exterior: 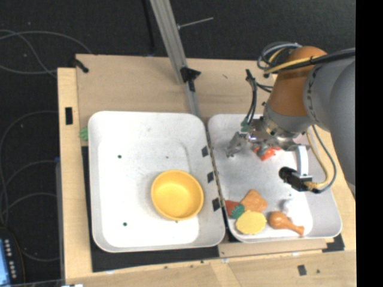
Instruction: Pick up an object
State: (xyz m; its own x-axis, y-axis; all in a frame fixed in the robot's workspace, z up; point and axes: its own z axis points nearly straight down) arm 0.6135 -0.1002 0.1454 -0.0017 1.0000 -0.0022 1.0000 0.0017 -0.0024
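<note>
Gripper (261,143) is hanging over the upper part of the right bin (323,217), under the orange band (293,88) of the arm (335,112). A small red object (267,153) is showing just below the wrist hardware, but I cannot tell if it is between the fingers or only lying on the bin floor beside them, and I cannot tell if the gripper is apart or together, because the wrist is covering it from above. A grey metal part is sticking out to the left of the gripper, toward the wall between the bins.

Further out, near the lower edge of the same bin, four more things are lying close together: a yellow disc (250,222), an orange wedge (254,201) touching it from above, a green piece (239,210) to its left, and a drumstick (285,222) to its right. The left bin (119,136) is holding a yellow bowl (176,194), well apart from the gripper.

In my judgement the arm is making the grasp attempt on the red object, so the task is in its middle. The next move is asking for a straight lift, and then a check that the object is really coming up with the gripper. The risk is that the object is too small and is slipping out.
</note>
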